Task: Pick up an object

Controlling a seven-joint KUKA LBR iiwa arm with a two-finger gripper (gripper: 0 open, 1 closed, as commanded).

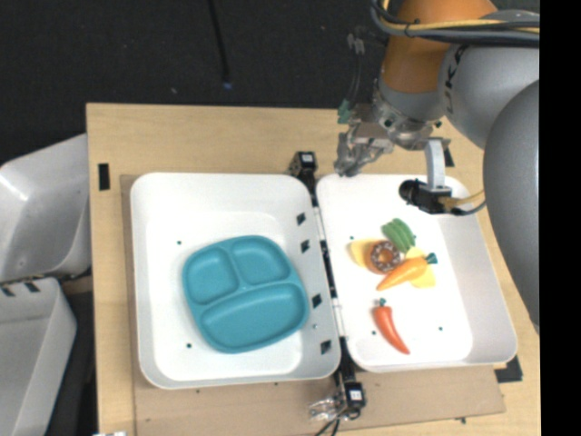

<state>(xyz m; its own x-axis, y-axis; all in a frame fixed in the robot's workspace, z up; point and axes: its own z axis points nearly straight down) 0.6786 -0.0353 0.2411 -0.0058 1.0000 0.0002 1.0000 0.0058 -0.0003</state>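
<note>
Approach step: gripper (349, 162) hangs above far corner of right bin (472, 334), finger state not readable. Toy carrot (402, 272) and red chili (388, 326) lie mid-bin. Next: move nearer, descend.

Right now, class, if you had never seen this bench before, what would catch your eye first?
Most likely the blue divided plate, lying alone in the left bin. Next, the bright cluster of toy food in the right bin: a carrot, a red chili pepper and a green vegetable. The claw hangs over that bin's far left corner.
</note>
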